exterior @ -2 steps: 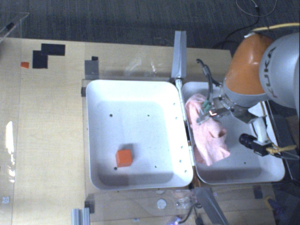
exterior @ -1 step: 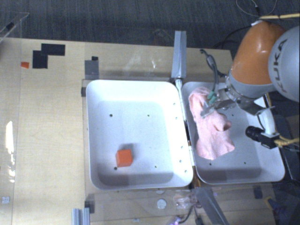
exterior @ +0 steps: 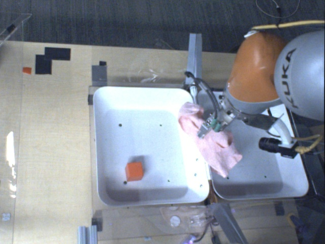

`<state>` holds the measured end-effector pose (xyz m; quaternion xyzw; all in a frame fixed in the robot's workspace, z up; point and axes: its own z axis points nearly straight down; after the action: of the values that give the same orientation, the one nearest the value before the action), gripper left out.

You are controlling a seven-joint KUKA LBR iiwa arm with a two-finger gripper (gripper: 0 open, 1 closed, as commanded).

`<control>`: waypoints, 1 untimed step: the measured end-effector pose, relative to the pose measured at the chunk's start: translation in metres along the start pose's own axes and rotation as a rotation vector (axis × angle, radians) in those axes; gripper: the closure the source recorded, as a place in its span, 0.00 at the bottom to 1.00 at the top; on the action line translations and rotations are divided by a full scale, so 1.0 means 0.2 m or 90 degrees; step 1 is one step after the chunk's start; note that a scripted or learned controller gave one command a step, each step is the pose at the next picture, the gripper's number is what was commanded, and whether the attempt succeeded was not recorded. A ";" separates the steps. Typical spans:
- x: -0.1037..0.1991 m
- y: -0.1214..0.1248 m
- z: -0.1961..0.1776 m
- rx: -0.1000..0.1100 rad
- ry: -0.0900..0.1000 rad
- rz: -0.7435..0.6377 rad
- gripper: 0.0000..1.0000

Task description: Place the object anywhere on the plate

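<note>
Over the seam between the two bins: that's where my pincer [exterior: 209, 126] sits, low, right on the pink cloth [exterior: 213, 145].
Pincer state: fingers are pinched into the pink cloth, a fold of it bunched between them; gap looks narrow, fabric hides the tips so I can't give the exact opening.
Cloth: draped across the shared rims. One lobe lies just left of my pincer inside the left bin [exterior: 147, 111], the bigger flap hangs below and right of it into the right bin [exterior: 269, 184].
Cloth contact: touching both bin edges under me, crumpled, not flat.
Orange block [exterior: 134, 171]: well apart from my pincer, down and to the left, on the left bin's floor near its front wall. Sitting alone, nothing touching it.
My arm: orange band [exterior: 256, 70] and grey housing sit up and right of the pincer, covering most of the right bin's back half.
Plate: can't tell which item here counts as one.
Bench [exterior: 51, 151]: bare wood far left of me, with a few black markers [exterior: 51, 59] near its back edge.
</note>
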<state>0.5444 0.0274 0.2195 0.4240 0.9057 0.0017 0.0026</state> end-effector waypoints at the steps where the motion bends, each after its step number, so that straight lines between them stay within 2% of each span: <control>1: 0.27 0.08 -0.06 -0.002 -0.001 -0.257 1.00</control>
<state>0.5229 0.0794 0.2311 0.2340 0.9722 0.0023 0.0042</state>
